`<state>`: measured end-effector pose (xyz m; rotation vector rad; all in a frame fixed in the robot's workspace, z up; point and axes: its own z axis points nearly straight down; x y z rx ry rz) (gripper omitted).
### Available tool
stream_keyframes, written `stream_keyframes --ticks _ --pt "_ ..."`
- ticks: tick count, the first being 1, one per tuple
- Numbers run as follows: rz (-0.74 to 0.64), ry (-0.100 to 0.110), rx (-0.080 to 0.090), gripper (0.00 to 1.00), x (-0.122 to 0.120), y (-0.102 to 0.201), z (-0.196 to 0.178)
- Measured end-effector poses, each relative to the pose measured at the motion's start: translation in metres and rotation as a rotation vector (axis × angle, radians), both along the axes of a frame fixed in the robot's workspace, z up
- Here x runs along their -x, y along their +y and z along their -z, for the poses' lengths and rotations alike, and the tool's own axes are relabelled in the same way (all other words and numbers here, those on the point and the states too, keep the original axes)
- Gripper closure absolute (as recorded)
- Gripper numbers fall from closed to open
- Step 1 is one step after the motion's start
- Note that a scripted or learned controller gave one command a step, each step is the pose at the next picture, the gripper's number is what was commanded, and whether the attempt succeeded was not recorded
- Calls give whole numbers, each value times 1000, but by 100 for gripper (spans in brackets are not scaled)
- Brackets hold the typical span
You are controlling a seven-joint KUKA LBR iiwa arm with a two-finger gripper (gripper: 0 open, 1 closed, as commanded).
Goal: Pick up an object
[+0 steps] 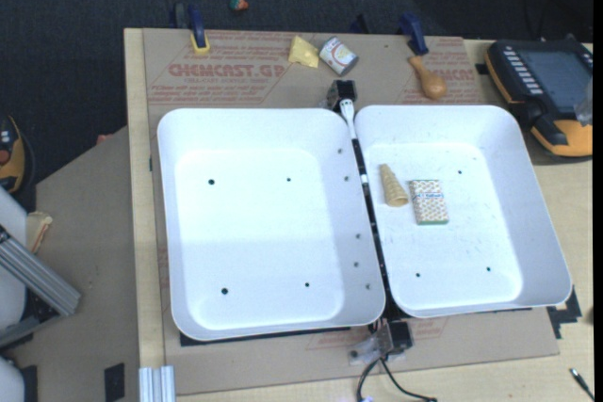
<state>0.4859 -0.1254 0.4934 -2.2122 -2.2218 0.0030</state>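
Note:
Two objects lie in the right bin (490,202), in its left half. A tan cone-shaped piece (393,184) points toward the far side, close to the divider between the bins. Just right of it rests a small patterned rectangular block (430,201), nearly touching the cone. The left bin (254,221) holds nothing but its dark drain dots.
On the board behind the bins sit a yellow wedge (303,53), a small white box (338,56) and a tan wooden piece (429,80). Blue clamps (197,25) hold the far edge. A yellow-and-black pendant (551,89) lies at the right.

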Motion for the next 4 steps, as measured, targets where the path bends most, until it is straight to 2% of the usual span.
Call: stream_keyframes --ticks 1,2,3,4 --pt "-1 -14 4 100 6 43 -45" --pt "-5 13 1 100 8 141 127" --pt "-4 -28 -3 100 6 208 -52" --pt "-3 4 4 100 8 279 33"
